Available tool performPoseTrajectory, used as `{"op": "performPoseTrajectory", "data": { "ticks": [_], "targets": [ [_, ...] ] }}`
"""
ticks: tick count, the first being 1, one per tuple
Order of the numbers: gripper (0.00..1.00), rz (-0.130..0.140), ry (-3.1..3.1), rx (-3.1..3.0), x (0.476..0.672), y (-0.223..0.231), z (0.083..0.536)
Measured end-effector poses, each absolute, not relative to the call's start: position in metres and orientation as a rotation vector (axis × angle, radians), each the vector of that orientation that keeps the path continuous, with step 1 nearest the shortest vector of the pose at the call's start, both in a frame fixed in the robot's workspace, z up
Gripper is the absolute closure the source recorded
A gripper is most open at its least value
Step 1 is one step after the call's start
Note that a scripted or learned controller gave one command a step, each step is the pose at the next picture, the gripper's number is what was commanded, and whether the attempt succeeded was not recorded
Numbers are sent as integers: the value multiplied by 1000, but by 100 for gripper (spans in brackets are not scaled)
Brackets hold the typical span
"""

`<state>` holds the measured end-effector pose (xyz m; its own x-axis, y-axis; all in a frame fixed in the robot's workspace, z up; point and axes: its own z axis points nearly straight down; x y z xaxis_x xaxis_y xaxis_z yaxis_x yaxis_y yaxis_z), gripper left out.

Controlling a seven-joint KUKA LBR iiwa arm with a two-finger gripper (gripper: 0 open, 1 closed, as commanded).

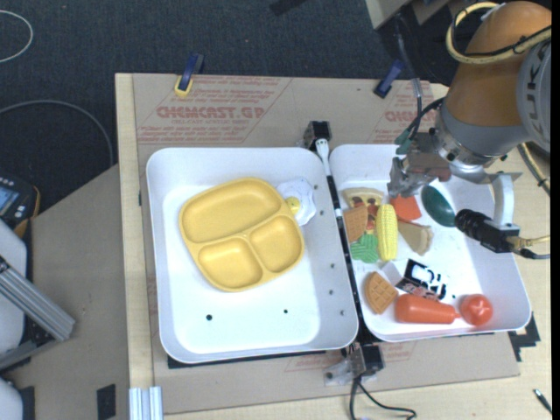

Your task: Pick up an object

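I see the gripper (404,185) lowered into the right bin (514,280), at the bin's upper middle, with its dark fingers pointing down toward the toys; from this slanted overhead view I cannot tell whether they stand apart or closed, and nothing is visibly between them. Directly below the tips lies an orange-red piece (406,208), touching or just beside them. Just right of it lies a green spoon-like piece (437,205). To the left sits a slice of pizza (362,199), with a brown bread piece (354,225) below it. An ear of yellow corn (386,232) stands lengthwise beside a green leafy piece (365,249). A tan wedge (416,237) lies just right of the corn. Lower in the bin I see a round cracker-like piece (379,292), a black-and-white card (424,277), an orange carrot (424,310) and a red tomato (475,310) near the lower right corner. Above the gripper, the grey wrist rises to the orange band (490,73) of the arm, which enters from the right. The left bin (254,326) holds a yellow divided plate (241,233) with three compartments, and a fried egg toy (296,201) touches the plate's upper right rim. Both bins rest side by side on a brown board (131,234).
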<state>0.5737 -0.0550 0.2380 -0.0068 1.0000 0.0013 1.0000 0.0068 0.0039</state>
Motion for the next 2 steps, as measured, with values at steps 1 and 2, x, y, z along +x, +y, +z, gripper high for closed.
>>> {"op": "performPoseTrajectory", "data": {
  "ticks": [1,2],
  "targets": [
    [100,5,2229,2212,590,8,234],
    [100,6,2229,2213,602,65,231]
  ]
}}
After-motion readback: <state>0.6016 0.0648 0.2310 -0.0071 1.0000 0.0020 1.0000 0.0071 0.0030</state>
